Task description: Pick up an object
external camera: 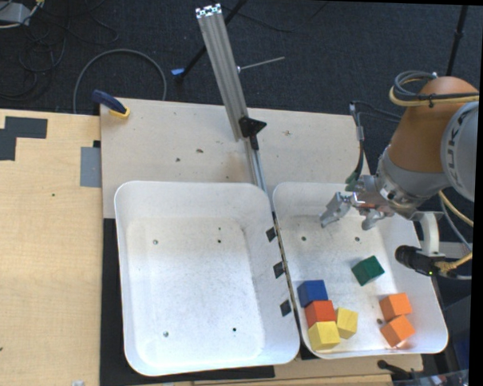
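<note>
Seven small blocks sit in the right bin (301,200) — likely light, rigid, flat-sided. The gripper (353,215) hovers released, grasping nothing; the lone green block (367,270) offers clear opposite faces.

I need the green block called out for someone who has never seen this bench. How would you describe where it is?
Start at the right-hand white bin, the one the arm reaches over. The green block lies alone near its middle, just below the gripper. It is the only green one, apart from the blue, red and yellow cluster at the near rim and the two orange blocks to the right.
</note>
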Controlling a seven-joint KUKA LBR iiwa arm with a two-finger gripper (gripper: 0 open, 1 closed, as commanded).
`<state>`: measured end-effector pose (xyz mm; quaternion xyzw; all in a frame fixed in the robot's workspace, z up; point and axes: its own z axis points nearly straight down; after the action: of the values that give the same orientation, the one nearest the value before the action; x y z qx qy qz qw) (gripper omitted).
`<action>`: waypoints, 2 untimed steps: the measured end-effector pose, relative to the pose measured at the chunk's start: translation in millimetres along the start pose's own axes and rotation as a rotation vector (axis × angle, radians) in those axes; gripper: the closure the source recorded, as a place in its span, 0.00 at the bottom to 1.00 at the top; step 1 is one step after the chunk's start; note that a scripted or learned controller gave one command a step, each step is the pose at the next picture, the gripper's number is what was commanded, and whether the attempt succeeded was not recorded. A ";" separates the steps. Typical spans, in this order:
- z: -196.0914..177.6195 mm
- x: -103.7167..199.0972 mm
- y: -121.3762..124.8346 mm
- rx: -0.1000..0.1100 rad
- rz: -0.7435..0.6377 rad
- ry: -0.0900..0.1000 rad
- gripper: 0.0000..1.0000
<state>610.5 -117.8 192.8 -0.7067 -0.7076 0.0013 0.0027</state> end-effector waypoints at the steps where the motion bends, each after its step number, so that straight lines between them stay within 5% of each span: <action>1: -118.5 28.8 2.8 -0.012 -0.001 -0.003 0.00; 2: 21.3 -10.2 -58.1 0.007 0.004 0.000 0.00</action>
<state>552.3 -128.0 171.8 -0.7080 -0.7062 0.0039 0.0051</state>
